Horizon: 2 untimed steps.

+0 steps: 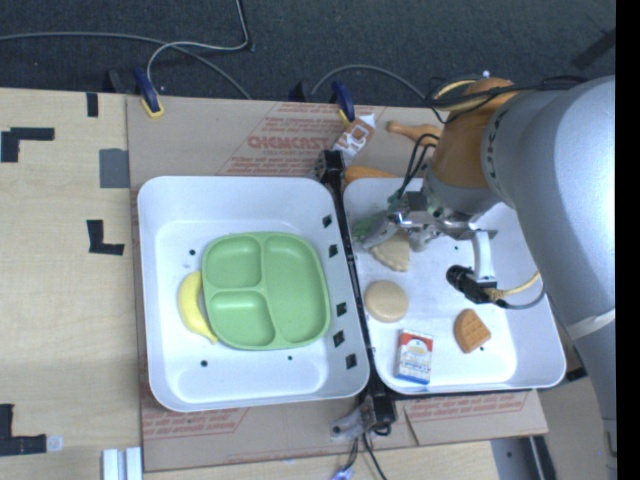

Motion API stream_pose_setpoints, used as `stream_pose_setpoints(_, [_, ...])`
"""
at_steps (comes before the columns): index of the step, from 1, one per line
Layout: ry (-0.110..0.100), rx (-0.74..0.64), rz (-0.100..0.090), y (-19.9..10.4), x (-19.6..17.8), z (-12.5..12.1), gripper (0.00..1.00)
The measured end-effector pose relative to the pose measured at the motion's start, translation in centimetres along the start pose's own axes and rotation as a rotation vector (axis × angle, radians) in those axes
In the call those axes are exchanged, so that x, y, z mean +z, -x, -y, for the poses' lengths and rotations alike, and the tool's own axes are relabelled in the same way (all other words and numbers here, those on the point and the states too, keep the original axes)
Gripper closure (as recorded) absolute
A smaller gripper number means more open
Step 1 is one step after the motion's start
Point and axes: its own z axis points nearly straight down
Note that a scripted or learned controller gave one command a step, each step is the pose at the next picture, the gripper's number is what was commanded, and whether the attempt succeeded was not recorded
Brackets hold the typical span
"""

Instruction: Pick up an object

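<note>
RISK: could nip bin wall or green scrap (372, 230) just left of claw (418, 224) instead of target, or shove it aside | CLAW: low in right bin (520, 363), opening not discernible, no hold seen | TARGET: beige wedge (392, 256) just below-left of claw, long axis diagonal, pointing lower right

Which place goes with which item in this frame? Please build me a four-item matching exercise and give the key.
Things:
1. green divided plate
2. banana
3. small red and white carton
4. round tan bun

Places:
A. right bin, near its front edge
B. left bin, tucked against the plate's left side
C. middle of the left bin
D. right bin, close to the divider between the bins

Pairs: 1-C, 2-B, 3-A, 4-D
</note>
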Motion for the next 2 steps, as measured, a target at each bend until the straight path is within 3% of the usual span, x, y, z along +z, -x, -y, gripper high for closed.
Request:
stream_pose_setpoints(1, [-0.002,0.0,0.0,-0.3,0.1,-2.5,0.0])
stream_pose_setpoints(2, [-0.002,0.0,0.001,0.0,0.0,-0.6,0.0])
